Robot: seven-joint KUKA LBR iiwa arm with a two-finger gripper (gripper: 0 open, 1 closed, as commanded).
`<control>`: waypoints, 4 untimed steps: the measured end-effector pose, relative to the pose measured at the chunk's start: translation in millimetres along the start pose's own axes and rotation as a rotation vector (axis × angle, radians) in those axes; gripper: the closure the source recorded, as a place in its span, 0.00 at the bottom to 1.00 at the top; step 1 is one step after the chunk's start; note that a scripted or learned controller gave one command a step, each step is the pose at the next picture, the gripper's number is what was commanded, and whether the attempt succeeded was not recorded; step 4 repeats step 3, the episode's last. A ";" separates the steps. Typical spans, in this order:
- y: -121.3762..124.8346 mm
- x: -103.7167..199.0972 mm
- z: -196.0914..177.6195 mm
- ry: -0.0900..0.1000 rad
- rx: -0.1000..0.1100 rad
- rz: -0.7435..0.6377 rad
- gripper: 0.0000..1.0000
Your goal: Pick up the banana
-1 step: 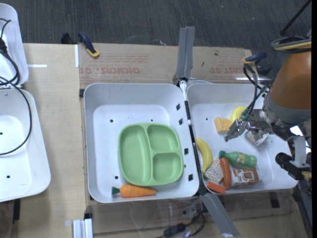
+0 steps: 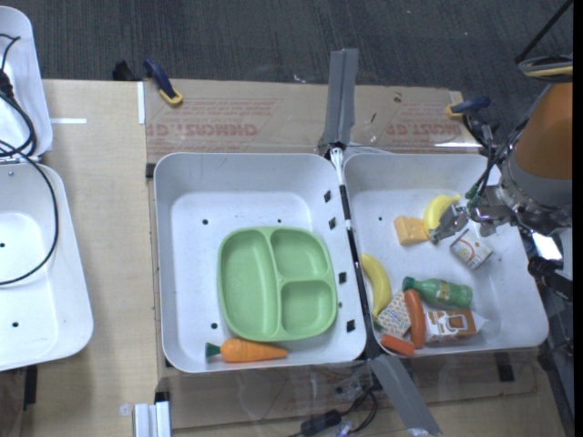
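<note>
- Wooden worktop [image 2: 100,198] on dark carpet floor [image 2: 255,16], two white bins side by side.
- Banana [image 2: 376,282] lies in the right bin [image 2: 510,335], against its left wall.
- Claw [image 2: 453,222] sits by another yellow fruit [image 2: 440,211]; can't tell its grip state, too blurry.
- Arm [image 2: 547,144] is cut off at the edge.

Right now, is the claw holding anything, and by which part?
Cannot tell. The claw is at a yellow item in the right bin; no grip is visible.

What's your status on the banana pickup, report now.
Gripper low in right bin, beside banana. Second banana by divider. Nothing seen gripped.
</note>
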State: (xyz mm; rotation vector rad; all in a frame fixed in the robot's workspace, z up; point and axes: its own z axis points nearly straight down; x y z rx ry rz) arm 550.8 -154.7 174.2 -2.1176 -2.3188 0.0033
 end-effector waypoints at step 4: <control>100.3 87.6 -45.4 -0.001 -0.003 -0.019 1.00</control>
